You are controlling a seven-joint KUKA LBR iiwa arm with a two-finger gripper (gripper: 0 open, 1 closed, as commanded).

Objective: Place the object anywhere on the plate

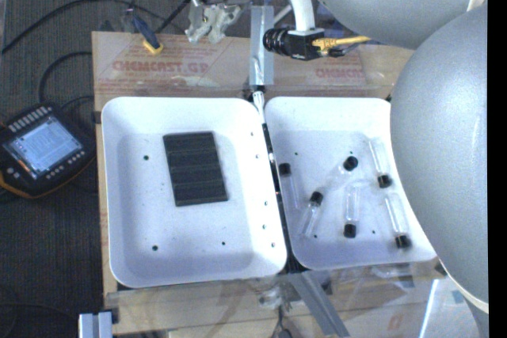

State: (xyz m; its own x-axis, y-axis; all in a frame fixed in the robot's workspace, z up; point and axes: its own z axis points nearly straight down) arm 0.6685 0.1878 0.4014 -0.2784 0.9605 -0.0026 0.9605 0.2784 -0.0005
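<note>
Dark carpet is seen around a wooden bench [119, 67] on which two shallow white bins are set side by side. A dark ribbed plate [195, 168] is laid flat near the middle of the left bin [127, 249], slightly toward its far edge. Several clear vials [350, 198] with black caps are scattered across the right bin [317, 119]: one by the near-right corner, one along the right edge, others around the middle and near the left wall; none is touching the plate. The gripper [207, 21] is held above the bench's far edge, beyond the left bin's far-right corner, nothing seen between its fingers; open or closed cannot be told. A pendant [41, 148] is lying on the carpet off the bench's left edge.
</note>
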